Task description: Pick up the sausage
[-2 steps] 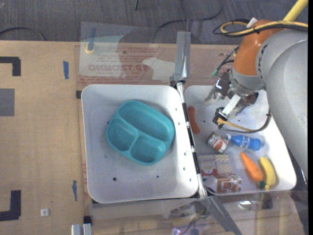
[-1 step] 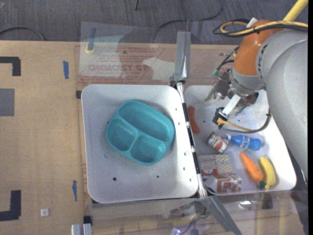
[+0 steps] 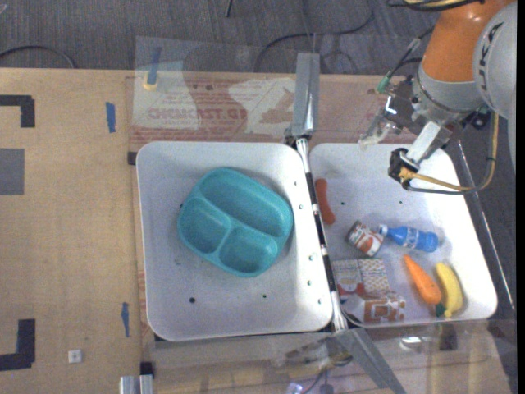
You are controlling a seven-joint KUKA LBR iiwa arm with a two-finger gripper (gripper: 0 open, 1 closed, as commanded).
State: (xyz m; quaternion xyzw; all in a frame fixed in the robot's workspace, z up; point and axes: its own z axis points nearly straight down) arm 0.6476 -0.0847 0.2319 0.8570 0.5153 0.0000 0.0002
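The sausage (image 3: 326,201), short and reddish-orange, lies lengthwise in the right bin (image 3: 361,183), tight against its left wall. My gripper (image 3: 379,130) hangs over the far edge of the right bin, up and to the right of the sausage and well apart from it. Nothing visibly hangs from the gripper.
In the right bin lie a small can (image 3: 363,238), a blue bottle (image 3: 413,237), a carrot (image 3: 422,280), a banana (image 3: 449,288) and patterned cartons (image 3: 373,290) near the front. The left bin (image 3: 164,286) holds a teal divided plate (image 3: 236,220). A metal divider (image 3: 307,97) stands behind the bins.
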